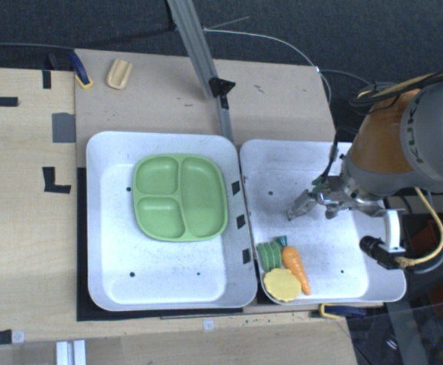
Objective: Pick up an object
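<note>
Camera view, right bin (pixel 358 280): end effector (pixel 310 204) poised over bare floor, fingers spread, nothing between them. Toy carrot (pixel 295 268), yellow disc (pixel 282 284) and green piece (pixel 269 253) bunched in near-left corner, well apart, below and left of fingertips. Best approach: travel toward that corner, centre over carrot, descend clear of bin wall before closing. Green divided plate (pixel 181 197) in left bin (pixel 107 280).

Grey arm (pixel 427 131) with orange band, metallic claw (pixel 313 204), and yellow cable looping beside it.
</note>
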